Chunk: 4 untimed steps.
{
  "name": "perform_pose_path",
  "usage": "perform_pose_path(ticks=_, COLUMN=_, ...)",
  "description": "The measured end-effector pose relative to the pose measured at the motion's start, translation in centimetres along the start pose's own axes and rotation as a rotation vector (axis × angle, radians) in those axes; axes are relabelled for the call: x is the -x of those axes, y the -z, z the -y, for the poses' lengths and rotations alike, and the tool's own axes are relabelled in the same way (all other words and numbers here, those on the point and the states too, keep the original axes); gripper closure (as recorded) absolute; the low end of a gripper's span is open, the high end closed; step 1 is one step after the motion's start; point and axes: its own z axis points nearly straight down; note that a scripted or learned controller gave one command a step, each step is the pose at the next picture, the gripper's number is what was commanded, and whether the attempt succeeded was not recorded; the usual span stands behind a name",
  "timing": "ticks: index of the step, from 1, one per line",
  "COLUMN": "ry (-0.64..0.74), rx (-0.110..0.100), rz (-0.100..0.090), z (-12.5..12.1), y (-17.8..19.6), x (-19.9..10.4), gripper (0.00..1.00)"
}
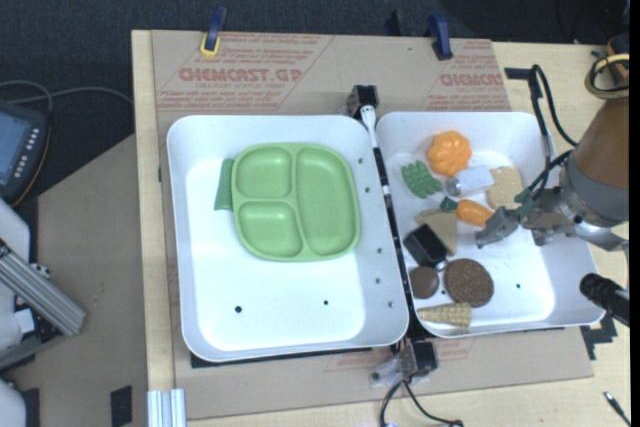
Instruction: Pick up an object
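Toy objects (pixel 455 215) in right of 2 white bins (pixel 530 290) on bench (pixel 160 215)

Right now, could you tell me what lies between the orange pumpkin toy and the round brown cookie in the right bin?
In the camera view, between the orange pumpkin toy and the round brown cookie lies a small orange carrot-like piece, with a tan wedge just beside it.

A green divided tray (pixel 296 201) lies in the left bin (pixel 200 295); clamps (pixel 212 33) grip the board's far edge.
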Motion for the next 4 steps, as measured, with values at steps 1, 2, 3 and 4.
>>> perform_pose_path(ticks=1, ry=-0.001, rx=-0.001, rz=0.000, z=0.3, y=-6.4, x=0.0, gripper=0.00)
perform_pose_path(ticks=2, ry=-0.001, rx=0.008, rz=0.001, z=0.1, y=-8.3, x=0.0, gripper=0.00)
perform_pose_path(ticks=3, ry=-0.001, rx=0.014, rz=0.002, z=-0.1, y=-7.1, x=0.0, gripper=1.00)
perform_pose_path(ticks=4, ry=0.000, rx=0.013, rz=0.005, z=0.6, y=-1.0, x=-0.1, gripper=1.00)
